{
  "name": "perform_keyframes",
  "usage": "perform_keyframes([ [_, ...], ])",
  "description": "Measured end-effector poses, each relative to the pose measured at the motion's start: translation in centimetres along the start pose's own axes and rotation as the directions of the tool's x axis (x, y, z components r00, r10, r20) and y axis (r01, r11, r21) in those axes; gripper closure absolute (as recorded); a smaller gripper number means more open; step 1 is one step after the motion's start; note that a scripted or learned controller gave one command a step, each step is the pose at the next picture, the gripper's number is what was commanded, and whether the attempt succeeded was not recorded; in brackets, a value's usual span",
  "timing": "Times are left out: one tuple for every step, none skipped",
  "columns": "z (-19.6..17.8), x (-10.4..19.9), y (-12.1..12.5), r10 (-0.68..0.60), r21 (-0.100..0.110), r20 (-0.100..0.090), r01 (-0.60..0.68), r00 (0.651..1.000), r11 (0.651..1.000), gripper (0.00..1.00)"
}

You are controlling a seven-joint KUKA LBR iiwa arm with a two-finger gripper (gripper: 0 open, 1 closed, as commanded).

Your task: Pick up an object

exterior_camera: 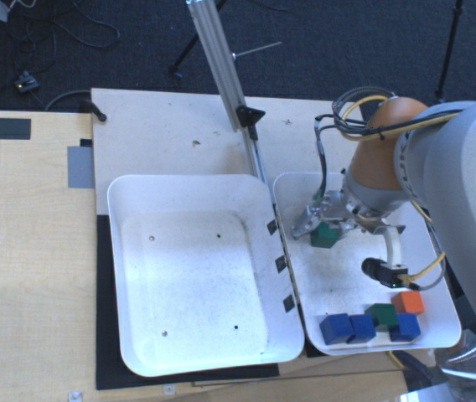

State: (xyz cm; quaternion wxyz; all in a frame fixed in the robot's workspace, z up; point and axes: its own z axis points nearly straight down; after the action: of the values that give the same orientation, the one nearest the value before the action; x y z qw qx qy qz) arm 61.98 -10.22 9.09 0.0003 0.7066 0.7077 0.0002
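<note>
Now gripper (322, 222) around green block (325, 236)

In the right bin (439, 329) I see a small green block (325, 235) at the tip of my gripper (322, 223), up in the bin's far half and near its left wall; it looks tilted, one corner pointing down toward the bin floor. Well apart from it, along the near rim, lies a cluster of blocks: two blue cubes (346, 327) touching side by side, a dark green block (381, 314) just behind them, another blue block (405, 327) to its right, and an orange block (408, 302) at the cluster's far right corner.
</note>
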Motion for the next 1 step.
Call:
perform_keyframes([
  [-0.96,-0.06,-0.14,-0.003,0.005,0.001,0.003,1.000,1.000,1.00],
])
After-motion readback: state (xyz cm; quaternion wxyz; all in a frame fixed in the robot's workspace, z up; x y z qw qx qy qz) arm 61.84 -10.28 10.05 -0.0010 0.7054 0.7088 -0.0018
